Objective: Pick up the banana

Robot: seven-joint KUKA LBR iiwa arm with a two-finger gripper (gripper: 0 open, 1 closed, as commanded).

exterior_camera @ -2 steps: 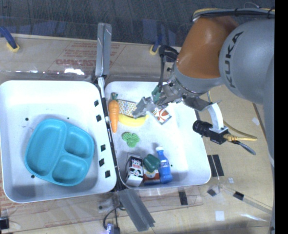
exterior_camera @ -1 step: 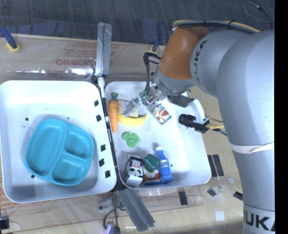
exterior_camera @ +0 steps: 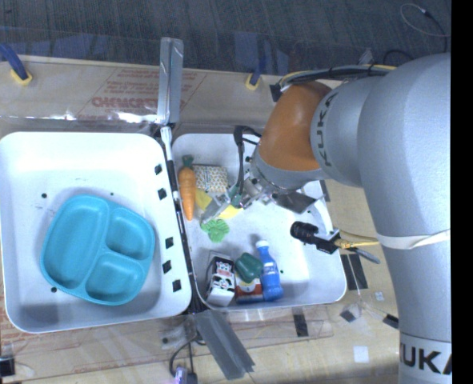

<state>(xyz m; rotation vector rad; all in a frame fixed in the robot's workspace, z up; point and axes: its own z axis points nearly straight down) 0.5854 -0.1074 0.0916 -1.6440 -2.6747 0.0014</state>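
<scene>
The pincer (exterior_camera: 238, 196) is sitting low inside the right bin (exterior_camera: 320, 290), tucked under the arm's orange band (exterior_camera: 294, 130), and its tip is hovering right over a patch of yellow. That yellow is the banana (exterior_camera: 222, 209), lying on the bin floor near the bin's upper left, and the tip is looking as if it is touching it or hanging just above it. Whether the pincer is spread or clamped, I cannot tell; the wrist is blocking too much of it.

So how far along are we? By my reading, the reach is done and the grasp is the step in hand. The banana is lying flat among its neighbours, not lifted clear, so the pickup itself is not yet done: closing on it and raising it are what is left.

It is crowded down there. An orange carrot (exterior_camera: 187, 192) is lying just left of the banana, a speckled packet (exterior_camera: 210, 178) is sitting just above it, and a green leafy piece (exterior_camera: 216, 230) is resting just below. A blue bottle (exterior_camera: 268, 272) and a small carton (exterior_camera: 221, 278) are standing further down the bin, well apart from the action. The left bin (exterior_camera: 28, 154) is carrying a blue divided plate (exterior_camera: 98, 250), away from it all.
</scene>
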